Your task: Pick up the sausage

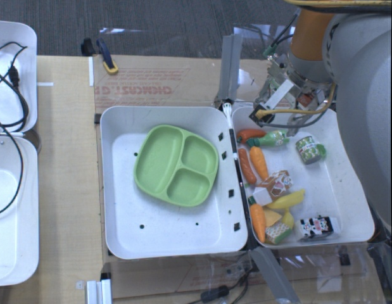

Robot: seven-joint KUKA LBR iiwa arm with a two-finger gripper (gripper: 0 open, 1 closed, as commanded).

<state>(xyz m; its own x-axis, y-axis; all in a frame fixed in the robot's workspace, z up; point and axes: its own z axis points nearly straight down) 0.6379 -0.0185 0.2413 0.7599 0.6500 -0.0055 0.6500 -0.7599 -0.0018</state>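
Observation:
The sausage (246, 165), a reddish-brown stick, lies along the left wall of the right bin (347, 170), next to an orange carrot (259, 163). My gripper (282, 108) hangs over the far end of that bin, above and to the right of the sausage and well apart from it. Cables and the wrist cover its tips. Nothing is seen held in it.
The right bin also holds a red pepper (251, 133), a green vegetable (275, 139), a green can (309, 149), a snack packet (278, 183), a yellow banana (286, 200), a second carrot (257, 221) and a cow-patterned carton (317, 227). A green divided plate (177, 165) sits in the left bin (120, 233).

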